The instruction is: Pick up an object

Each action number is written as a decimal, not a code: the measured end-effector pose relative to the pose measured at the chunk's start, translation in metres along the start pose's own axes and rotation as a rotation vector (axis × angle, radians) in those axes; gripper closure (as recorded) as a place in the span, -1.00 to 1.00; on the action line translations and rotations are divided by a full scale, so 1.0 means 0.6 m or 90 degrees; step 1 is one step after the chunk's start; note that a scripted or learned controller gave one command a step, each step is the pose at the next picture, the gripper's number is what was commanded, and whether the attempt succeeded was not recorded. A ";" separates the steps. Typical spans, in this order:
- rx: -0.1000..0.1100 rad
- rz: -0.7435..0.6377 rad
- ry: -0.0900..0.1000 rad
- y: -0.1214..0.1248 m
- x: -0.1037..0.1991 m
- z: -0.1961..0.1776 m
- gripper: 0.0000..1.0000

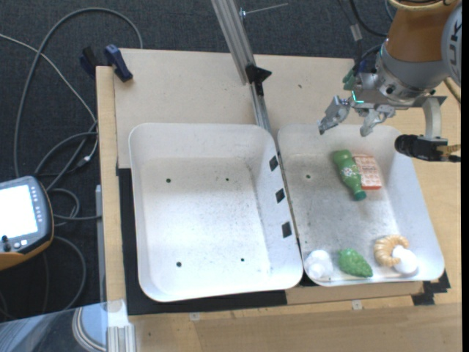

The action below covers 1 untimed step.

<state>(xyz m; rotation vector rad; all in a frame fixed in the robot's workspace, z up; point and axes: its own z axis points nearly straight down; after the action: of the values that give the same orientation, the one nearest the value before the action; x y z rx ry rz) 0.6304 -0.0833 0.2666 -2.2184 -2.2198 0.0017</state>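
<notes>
Two fingers (327, 123) of the gripper (348, 125) stand spread wide apart, gripping nothing. They hang over the far rim of the right bin (419, 196), at the end of the grey arm with its orange band.

Just nearer the camera than the gripper, a green bottle (347, 173) lies on its side on the bin floor, its length running from the far wall toward the near one. It is the closest thing to the fingers and lies apart from them. A pale label shows on its body, but the print is too small to read. An orange and white packet (368, 172) lies against the bottle on the side toward the arm, touching it or nearly so. The packet carries rows of marking that cannot be read.

Along the near wall of the same bin, well apart from the gripper, four more things sit in a loose row. They are a white ball (319, 264) in the corner by the divide, a green lump (355, 263) just beside it, then a tan ring (388, 247) with a white piece (405, 261) against it.

Three black tabs (279, 195) mark the edge where the left bin (146, 167) meets the right one. Beyond the bins a metal rail (233, 31) slants across the bench (183, 86), and a blue clamp (117, 61) grips its far corner. A handheld pendant (22, 222) and cables (51, 57) lie on the dark floor.
</notes>
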 end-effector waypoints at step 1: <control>0.002 0.001 0.000 0.011 -0.011 0.083 -1.00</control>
<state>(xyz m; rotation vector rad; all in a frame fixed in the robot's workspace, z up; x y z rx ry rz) 0.6371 -0.0896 0.2166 -2.2183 -2.2169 0.0067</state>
